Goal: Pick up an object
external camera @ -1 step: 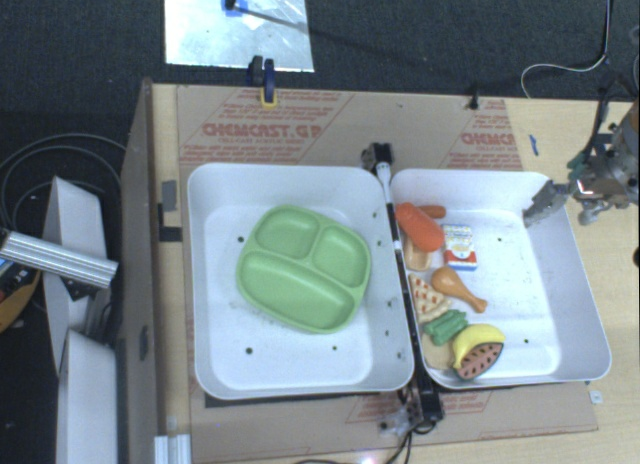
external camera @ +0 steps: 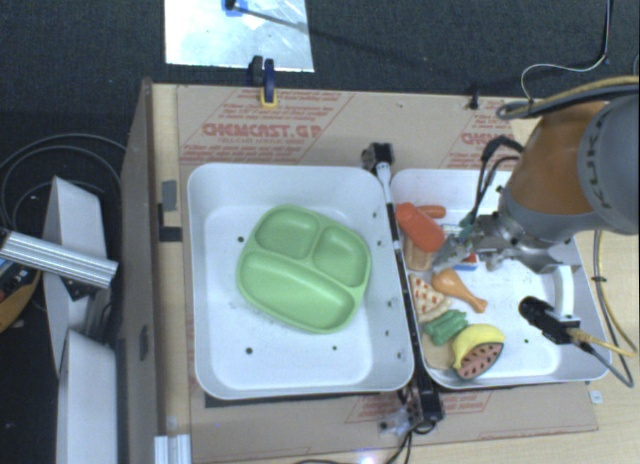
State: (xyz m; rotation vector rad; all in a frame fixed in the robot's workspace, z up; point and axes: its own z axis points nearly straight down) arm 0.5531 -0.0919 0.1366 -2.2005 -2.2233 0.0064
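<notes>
The right white bin [external camera: 570,367] holds toy food. An orange-red carrot-like piece [external camera: 420,225] lies at its upper left. Below that lie an orange drumstick [external camera: 461,290], a pizza slice [external camera: 428,298], a green piece [external camera: 443,326] and a yellow-and-red watermelon slice [external camera: 477,350]. My gripper [external camera: 453,249] is low over this bin's left part, just right of the carrot-like piece and just above the drumstick. The wrist hides what lies directly under it.
The left white bin [external camera: 215,252] holds a green divided plate [external camera: 303,267]. A black divider rail [external camera: 398,252] runs between the bins. The grey and orange arm [external camera: 565,177] covers the right bin's upper right. Cardboard [external camera: 300,127] lines the bench behind the bins.
</notes>
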